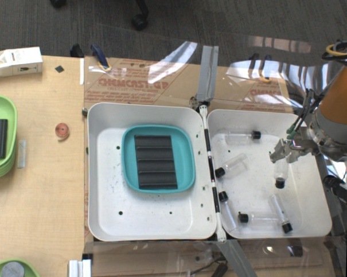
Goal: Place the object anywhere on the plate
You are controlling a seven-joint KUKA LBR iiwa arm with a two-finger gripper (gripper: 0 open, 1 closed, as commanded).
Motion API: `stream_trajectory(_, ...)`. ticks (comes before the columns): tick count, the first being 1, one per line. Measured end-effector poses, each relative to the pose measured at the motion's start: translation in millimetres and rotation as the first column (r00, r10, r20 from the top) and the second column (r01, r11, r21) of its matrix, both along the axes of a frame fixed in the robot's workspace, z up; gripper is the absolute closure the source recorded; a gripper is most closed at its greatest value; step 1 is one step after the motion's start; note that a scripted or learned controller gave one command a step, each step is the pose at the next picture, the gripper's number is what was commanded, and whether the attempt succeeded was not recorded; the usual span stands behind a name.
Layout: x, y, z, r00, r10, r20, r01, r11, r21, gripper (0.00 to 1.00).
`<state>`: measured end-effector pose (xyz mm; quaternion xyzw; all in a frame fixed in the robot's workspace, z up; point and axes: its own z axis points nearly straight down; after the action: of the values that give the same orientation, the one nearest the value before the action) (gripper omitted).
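While the teal plate point(159, 158) is sitting in the left white bin point(101, 206) near the middle of the frame, the gripper point(283, 156) is hanging over the right white bin point(313, 221) at the right side. A clear tube with a black cap point(280, 173) is hanging straight down just under it, but whether the gripper is squeezing it is too hard to tell. More clear tubes with black caps point(242, 135) are lying around the right bin. A dark ribbed block point(155, 160) is resting on the plate. The grey arm with its orange band point(339, 99) is reaching in from the right.
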<state>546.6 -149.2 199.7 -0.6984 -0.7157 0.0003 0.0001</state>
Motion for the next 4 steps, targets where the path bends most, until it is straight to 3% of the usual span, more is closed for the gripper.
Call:
stream_trajectory(1,0.0,-0.1,0.1,1.0,0.0,0.0,0.0,1.0,0.0,0.0)
stream_trajectory(2,-11.8,-50.3,59.3,0.995,-0.105,-0.001,0.105,0.995,-0.001,0.0)
stream_trajectory(3,-26.8,-65.5,191.0,0.992,-0.125,-0.001,0.125,0.992,-0.002,0.0)
stream_trajectory(4,43.6,-69.4,240.7,1.0,-0.023,-0.001,0.023,1.0,-0.002,0.0)
